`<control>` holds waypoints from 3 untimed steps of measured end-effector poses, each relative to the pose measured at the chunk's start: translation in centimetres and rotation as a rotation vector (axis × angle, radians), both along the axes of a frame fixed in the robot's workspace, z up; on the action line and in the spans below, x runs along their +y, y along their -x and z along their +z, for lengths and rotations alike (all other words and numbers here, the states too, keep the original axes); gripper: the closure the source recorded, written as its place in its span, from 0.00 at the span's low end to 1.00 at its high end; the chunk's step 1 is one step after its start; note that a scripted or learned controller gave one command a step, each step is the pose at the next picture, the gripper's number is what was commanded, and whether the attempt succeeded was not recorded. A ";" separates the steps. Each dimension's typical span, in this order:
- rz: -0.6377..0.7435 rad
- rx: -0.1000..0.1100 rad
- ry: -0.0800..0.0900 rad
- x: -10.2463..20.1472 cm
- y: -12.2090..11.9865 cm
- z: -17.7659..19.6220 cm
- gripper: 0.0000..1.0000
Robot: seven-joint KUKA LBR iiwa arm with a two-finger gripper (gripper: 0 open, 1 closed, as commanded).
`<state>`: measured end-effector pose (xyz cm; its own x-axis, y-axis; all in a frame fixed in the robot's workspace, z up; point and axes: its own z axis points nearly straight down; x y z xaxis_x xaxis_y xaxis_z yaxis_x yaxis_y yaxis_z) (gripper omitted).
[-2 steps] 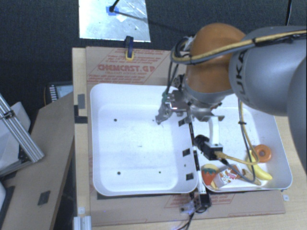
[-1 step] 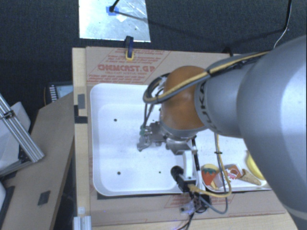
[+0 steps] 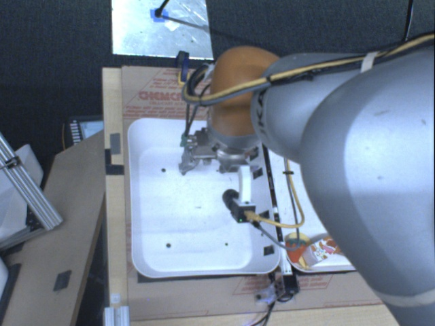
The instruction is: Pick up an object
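The arm (image 3: 353, 134) hides most of the right bin (image 3: 340, 262).

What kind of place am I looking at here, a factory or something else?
Probably a robotics test lab rather than a factory: a grey arm with an orange band reaches over a shallow white plastic bin on a cardboard-lined bench, with loose yellow cables strung along it.
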<state>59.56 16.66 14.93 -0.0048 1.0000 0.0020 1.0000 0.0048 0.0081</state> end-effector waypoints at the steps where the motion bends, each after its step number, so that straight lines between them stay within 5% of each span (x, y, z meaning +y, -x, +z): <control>1: -0.021 0.007 0.009 -16.5 8.2 3.7 0.00; 2: -0.006 0.005 0.002 -15.4 7.9 4.6 1.00; 3: 0.000 -0.011 0.001 -16.5 7.7 21.4 1.00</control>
